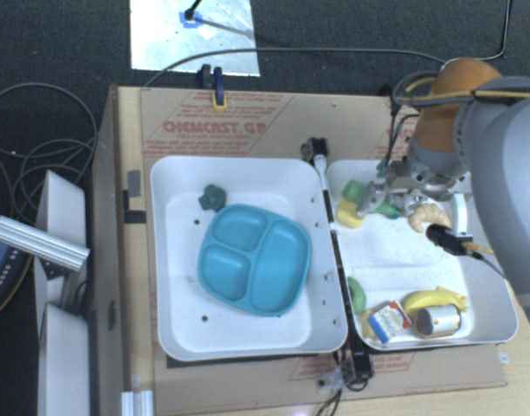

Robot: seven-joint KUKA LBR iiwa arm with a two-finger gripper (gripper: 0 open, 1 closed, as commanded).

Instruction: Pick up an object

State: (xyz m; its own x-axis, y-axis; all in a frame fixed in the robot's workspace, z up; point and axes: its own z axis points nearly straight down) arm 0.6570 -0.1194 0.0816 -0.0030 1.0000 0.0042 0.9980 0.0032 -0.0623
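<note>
the gripper [395, 199] was poised low in the right white bin [499, 319]; a small green-and-yellow toy [350, 204] lay just left of it (finger state could not be told).

Both bins, the left bin [174, 232] and the right bin [403, 250], look like smooth white plastic with a soft sheen. The blue divided plate [252, 258] is matt plastic. The tabletop [239, 124] is brown cardboard, dull, printed in red. The banana [434, 300] looks like glossy yellow plastic; the small can [438, 321] beside it has a shiny metal end. The arm [499, 146] wears smooth grey casing with a glossy orange band. The floor [57, 42] is rough dark carpet.
</note>
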